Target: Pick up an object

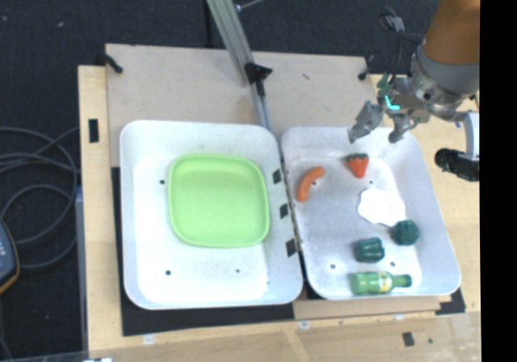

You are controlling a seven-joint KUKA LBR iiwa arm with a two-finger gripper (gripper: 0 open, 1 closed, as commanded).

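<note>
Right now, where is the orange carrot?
The carrot lies in the right bin, at its upper left near the divider, left of the strawberry.

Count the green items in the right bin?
3. A dark green pepper-like toy near the middle front, a dark green round piece to its right beside the white item, and a light green bottle lying at the front edge. None appear hidden.

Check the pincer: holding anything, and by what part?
Nothing held. The pincer hangs open above the right bin's far edge, with the strawberry lying below it, untouched.
</note>
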